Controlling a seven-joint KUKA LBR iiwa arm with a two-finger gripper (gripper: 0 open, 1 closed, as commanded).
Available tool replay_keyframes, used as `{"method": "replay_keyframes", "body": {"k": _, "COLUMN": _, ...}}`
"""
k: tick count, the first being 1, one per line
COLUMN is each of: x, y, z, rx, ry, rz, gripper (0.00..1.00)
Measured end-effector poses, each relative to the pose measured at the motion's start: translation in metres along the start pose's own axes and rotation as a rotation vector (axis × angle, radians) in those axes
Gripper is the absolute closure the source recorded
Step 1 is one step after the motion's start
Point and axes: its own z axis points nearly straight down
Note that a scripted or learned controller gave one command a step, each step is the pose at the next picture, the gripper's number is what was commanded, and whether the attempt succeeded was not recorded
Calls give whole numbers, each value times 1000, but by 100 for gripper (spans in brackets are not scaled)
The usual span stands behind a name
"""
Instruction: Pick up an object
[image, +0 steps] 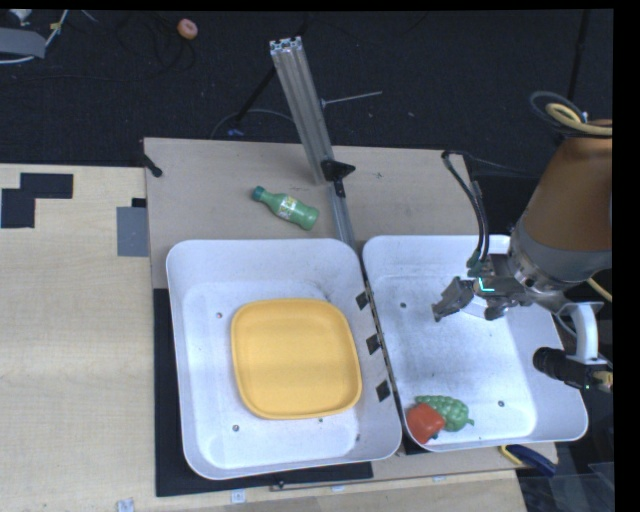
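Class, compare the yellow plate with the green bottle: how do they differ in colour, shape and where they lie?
The yellow plate is broad, flat and squarish; the green bottle is small and slender. The plate lies in the left bin; the bottle lies on its side on the bench behind that bin. Both lie apart from the gripper.

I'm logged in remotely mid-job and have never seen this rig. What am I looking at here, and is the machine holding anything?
One camera looks down at a slant on a bench with two shallow white bins. The grey and orange robot arm reaches in from the right; its pincer hovers over the right bin. Nothing can be seen in the pincer. A red and green toy vegetable lies at that bin's near edge. The left bin holds a yellow plate. A small green bottle lies on its side on the bench behind the bins.
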Motion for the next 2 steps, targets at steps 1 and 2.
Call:
{"method": "replay_keyframes", "body": {"k": 1, "x": 0, "y": 0, "z": 0, "rx": 0, "ry": 0, "rz": 0, "gripper": 0}}
{"method": "replay_keyframes", "body": {"k": 2, "x": -7, "y": -3, "z": 46, "rx": 4, "ry": 0, "rz": 0, "gripper": 0}}
